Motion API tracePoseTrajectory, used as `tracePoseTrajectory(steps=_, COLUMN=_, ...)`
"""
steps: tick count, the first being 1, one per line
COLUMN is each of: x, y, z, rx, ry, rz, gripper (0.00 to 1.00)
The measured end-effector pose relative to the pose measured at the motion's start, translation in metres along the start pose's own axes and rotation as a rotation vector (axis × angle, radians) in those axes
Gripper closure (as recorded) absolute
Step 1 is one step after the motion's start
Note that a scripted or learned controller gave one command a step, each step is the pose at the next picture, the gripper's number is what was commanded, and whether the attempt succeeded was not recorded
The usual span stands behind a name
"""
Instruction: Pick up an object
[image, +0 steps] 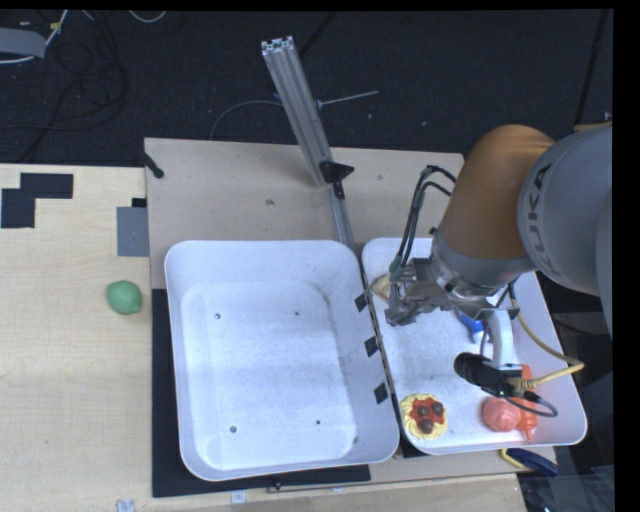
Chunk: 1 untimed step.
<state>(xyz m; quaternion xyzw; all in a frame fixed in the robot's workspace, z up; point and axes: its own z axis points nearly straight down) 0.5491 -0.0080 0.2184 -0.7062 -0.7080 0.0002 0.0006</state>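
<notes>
The pincer (402, 305) is being held low over the upper left part of the right white bin (435, 360), right of centre in the frame. Whether it is spread or pressed together cannot be told. A yellow disc with red bits (424, 415) and a pink lump (500, 413) are being carried near that bin's lower edge, apart from the pincer. The left white bin (260, 350) is being borne just beside it on a pale wooden worktop (60, 400), where a green ball (124, 297) is lying at the left. A metal bar (300, 110) is slanting over the dark, cable-strewn floor (480, 60) along the top.
</notes>
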Motion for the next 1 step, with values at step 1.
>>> tracePoseTrajectory(steps=1, x=0.0605, y=0.0056, z=-0.0052, rx=-0.001, ry=0.000, rz=-0.001, gripper=1.00)
